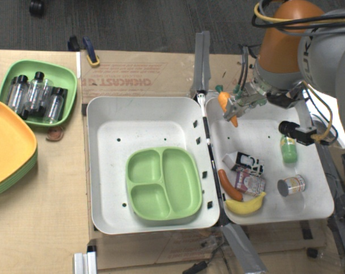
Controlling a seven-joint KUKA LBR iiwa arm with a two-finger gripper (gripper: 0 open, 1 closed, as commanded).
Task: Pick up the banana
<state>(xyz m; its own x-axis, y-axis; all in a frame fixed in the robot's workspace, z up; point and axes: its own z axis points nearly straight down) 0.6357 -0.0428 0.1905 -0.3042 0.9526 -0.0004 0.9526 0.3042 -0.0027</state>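
Yellow and curved, the banana lies at the near-left corner of the right-hand shallow white bin, close against the bin's left wall and near its front rim. A red-orange sausage-shaped toy lies just beside it, apparently touching its upper edge, and a crumpled red-and-white wrapper lies just behind it, with a black-and-white packet further back. The hand hangs at the far end of the same bin, well apart from the banana, and a small orange carrot-like piece shows at its fingertips; whether that piece is truly held or merely lies behind them, I cannot tell, so its state is uncertain. That is the first risk: if something is already clamped, the fingers cannot take the banana until it is dropped. The second is crowding, since a descent onto the banana could catch the sausage toy or the wrapper instead, or pinch both together. The third is the corner itself, where the wall leaves one finger little room and a slanted grip on the curved skin could slip. A green bottle and a silvery tin lie clear to the right and look harmless.
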